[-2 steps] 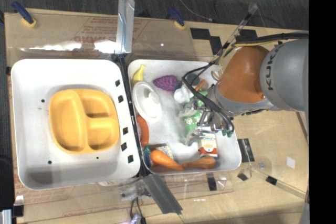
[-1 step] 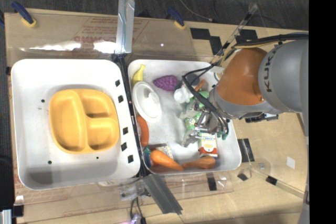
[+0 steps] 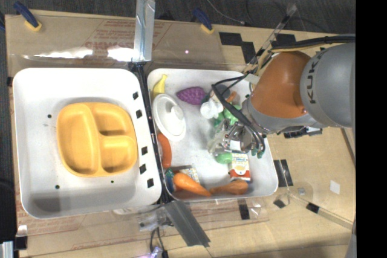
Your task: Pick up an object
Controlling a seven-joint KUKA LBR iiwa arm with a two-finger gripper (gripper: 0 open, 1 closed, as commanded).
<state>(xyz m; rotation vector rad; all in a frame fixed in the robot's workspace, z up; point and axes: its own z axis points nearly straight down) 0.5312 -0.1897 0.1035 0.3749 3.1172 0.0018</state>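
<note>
My gripper (image 3: 227, 141) reaches down into the right bin (image 3: 199, 163) from the right, its tip over a cluster of green and clear items (image 3: 222, 151). Just below it lies a small juice carton (image 3: 240, 167). Nearby sit a white bowl (image 3: 169, 116), a purple grape bunch (image 3: 192, 95), a yellow banana (image 3: 159, 84) and a white bottle-like item (image 3: 210, 109). Carrots (image 3: 192, 186) lie along the bin's near wall. The wrist and cables hide the fingers.
The left bin (image 3: 30, 130) holds a yellow divided tray (image 3: 97, 137). An orange object (image 3: 164, 151) rests against the right bin's left wall. The arm's orange band (image 3: 279, 90) and grey body cover the bin's right side. A metal bracket (image 3: 144, 30) stands behind the bins.
</note>
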